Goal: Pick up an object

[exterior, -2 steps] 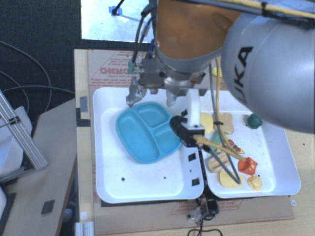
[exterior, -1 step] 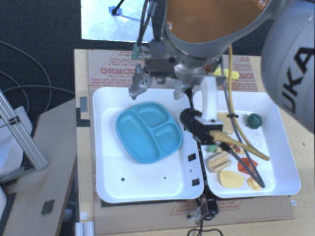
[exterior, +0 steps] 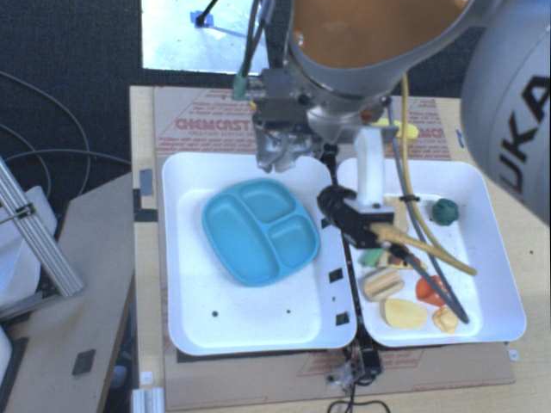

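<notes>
Two shallow white bins are seen side by side on the surface (exterior: 103,231), the left bin (exterior: 185,317) and the right bin (exterior: 491,231) meeting at a shared edge.

One blue divided plate (exterior: 260,231) with three compartments lies in the left bin, toward its 12 o'clock half and tilted a little.

In the right bin a handful of small things is counted: one dark green ball (exterior: 444,211) at 2 o'clock, one yellow piece (exterior: 405,314) at 6 o'clock, one tan roll (exterior: 382,284) just above it, one red-orange piece (exterior: 425,289) beside the roll at 3 o'clock of it, one small pale yellow bit (exterior: 445,319) at 5 o'clock, and one small green bit (exterior: 374,257) near the shared edge. Long tools, one yellowish and one dark, are laid across this cluster; what they are cannot be told.

The claw (exterior: 280,155) is seen hanging over the 12 o'clock rim of the left bin, just above the plate's far edge. Whether it is open or closed cannot be told, and nothing is seen between its tips.
</notes>
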Available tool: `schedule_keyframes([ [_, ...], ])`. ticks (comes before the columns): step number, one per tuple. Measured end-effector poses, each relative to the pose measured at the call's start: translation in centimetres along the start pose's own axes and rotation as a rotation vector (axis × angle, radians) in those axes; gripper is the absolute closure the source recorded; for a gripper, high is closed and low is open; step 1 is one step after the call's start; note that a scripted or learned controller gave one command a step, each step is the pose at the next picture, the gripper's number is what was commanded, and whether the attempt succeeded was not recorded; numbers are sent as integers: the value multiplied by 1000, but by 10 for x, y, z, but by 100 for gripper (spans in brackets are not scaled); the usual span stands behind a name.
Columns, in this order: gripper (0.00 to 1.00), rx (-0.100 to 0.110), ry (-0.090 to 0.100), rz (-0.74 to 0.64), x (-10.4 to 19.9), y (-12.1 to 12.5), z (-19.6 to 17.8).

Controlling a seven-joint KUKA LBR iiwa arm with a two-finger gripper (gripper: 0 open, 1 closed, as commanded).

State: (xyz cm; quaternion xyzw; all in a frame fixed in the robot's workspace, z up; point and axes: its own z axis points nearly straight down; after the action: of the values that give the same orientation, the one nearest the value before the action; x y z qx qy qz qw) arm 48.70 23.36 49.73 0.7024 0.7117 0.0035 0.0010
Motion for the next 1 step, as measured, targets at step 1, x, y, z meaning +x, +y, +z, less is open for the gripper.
schedule_keyframes([
  [1, 100, 19, -10, 17, -29, 65, 197],
])
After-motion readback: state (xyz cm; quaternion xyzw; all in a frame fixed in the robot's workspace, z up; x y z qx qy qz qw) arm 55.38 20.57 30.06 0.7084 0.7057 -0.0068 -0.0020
